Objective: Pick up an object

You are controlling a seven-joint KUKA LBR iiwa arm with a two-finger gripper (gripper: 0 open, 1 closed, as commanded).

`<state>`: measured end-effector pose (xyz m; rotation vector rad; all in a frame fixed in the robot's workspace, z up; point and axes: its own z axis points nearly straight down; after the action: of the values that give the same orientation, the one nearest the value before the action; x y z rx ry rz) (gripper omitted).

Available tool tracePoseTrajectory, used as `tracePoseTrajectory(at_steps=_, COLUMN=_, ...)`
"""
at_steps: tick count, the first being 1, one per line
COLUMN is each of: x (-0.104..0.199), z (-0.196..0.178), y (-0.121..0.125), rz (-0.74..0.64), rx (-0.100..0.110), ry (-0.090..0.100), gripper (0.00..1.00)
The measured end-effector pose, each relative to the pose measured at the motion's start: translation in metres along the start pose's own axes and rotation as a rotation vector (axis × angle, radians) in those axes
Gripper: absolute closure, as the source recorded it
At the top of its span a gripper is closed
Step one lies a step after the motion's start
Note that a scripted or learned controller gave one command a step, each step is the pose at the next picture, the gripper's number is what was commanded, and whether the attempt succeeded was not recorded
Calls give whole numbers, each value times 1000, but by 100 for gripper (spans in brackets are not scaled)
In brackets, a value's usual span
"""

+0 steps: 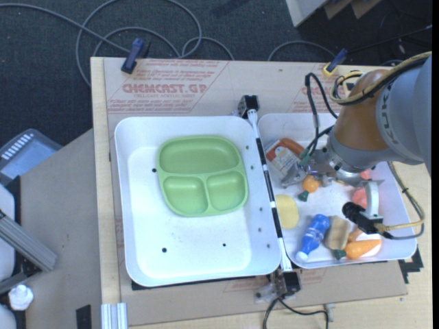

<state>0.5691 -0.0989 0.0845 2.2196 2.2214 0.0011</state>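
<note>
While the gripper hovers low among toys in the right bin, its grasp unreadable, descend squarely over the small orange piece, avoiding neighbours.

bins — glossy white plastic | green tray inside left bin — smooth matt plastic | bench board — matt cardboard-like

I work in a robotics lab: loose cables trail over dark carpet, and my worktop is clamped board with stencilled lettering.
</note>
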Motion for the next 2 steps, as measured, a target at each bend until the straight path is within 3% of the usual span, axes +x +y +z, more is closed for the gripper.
tracePoseTrajectory(at_steps=1, x=0, z=-10, y=0, rz=1, rx=-2, ry=-1, gripper=100)
tracePoseTrajectory(at_steps=2, x=0, z=-10, y=0, rz=1, rx=-1, ry=-1, gripper=0)
